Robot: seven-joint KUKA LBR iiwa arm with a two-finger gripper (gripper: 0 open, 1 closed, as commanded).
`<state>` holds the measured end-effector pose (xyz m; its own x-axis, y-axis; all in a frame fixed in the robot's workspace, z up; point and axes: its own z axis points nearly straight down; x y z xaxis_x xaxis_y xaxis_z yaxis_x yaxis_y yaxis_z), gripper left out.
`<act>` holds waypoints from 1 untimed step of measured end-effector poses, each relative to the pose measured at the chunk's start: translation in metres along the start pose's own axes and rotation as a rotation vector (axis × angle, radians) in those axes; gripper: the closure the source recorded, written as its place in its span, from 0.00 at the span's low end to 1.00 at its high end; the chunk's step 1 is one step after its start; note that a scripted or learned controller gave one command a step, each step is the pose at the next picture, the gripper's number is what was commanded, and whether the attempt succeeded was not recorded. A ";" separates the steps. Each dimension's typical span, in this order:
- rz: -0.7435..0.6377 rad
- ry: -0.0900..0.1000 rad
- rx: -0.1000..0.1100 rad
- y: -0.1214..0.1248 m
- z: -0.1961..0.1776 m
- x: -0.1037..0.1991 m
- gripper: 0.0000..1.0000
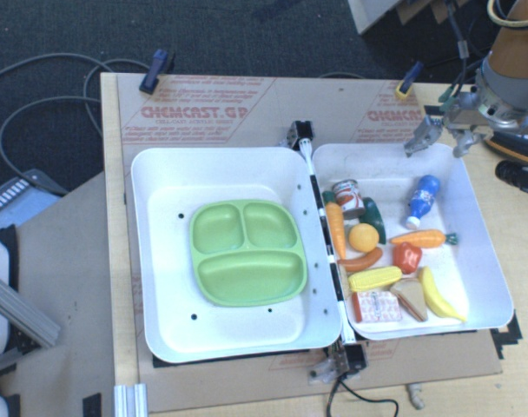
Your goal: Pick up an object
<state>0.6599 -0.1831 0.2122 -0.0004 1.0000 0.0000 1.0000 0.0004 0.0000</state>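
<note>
The left bin [160, 233] is holding a green divided plate [247, 252]. The right bin [485, 259] is carrying toy food: carrots [335, 231], a banana [439, 295], corn [374, 278], a can [347, 195] and a blue-and-white bottle [422, 198] lying tilted near its far edge. The gripper [439, 139] is hovering over that bin's far rim, jaws spread, pinching nothing.

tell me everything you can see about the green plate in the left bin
The green plate is a light green, rounded-rectangular tray, plastic by its look, split into three compartments: two small ones at the far side and one wide one nearer the camera. It lies flat, right side up, on the floor of the left bin, closer to that bin's right wall. It holds nothing and nothing else touches it.
</note>
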 end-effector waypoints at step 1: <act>0.000 -0.004 -0.007 0.000 0.097 -0.015 0.00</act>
<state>0.6594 -0.1986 0.1148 -0.0003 1.0000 -0.0044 1.0000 0.0004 0.0072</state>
